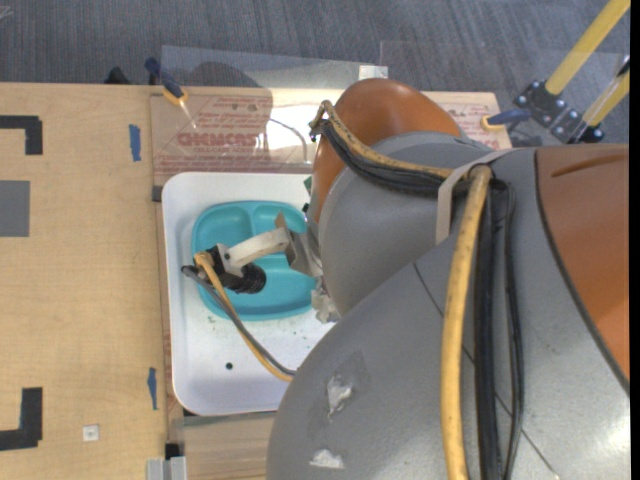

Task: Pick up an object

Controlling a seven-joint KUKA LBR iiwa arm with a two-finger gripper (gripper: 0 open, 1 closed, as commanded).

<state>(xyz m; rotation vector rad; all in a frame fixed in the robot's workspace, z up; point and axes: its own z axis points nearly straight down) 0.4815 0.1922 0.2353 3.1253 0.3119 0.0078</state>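
Grey carpet [300,13] runs along the far side, and a pale wooden table [80,268] spreads below it. The table carries black corner marks [25,133] and short strips of blue tape [134,141]. A clear sheet [220,128] with faint red print lies at the far end of a white bin [185,368], which sits against the table's right edge. At the top right stands a yellow and black stand [585,43].

The arm [450,318] comes in from the right and covers most of that side, its orange band [385,108] over the bin's far right corner. The wrist drops into the bin, and the pincer [303,253] is low at the right part of the bin, over the right rim of a teal dish [225,230]. Whether the pincer is open or closed cannot be told, since the wrist hides it, and nothing can be seen gripped in it.

The dish lies flat in the far half of the bin and has shallow compartments. Its right side is tucked under the wrist. A small dark speck [229,367] lies on the bare white floor of the bin, nearer than the dish and apart from it.
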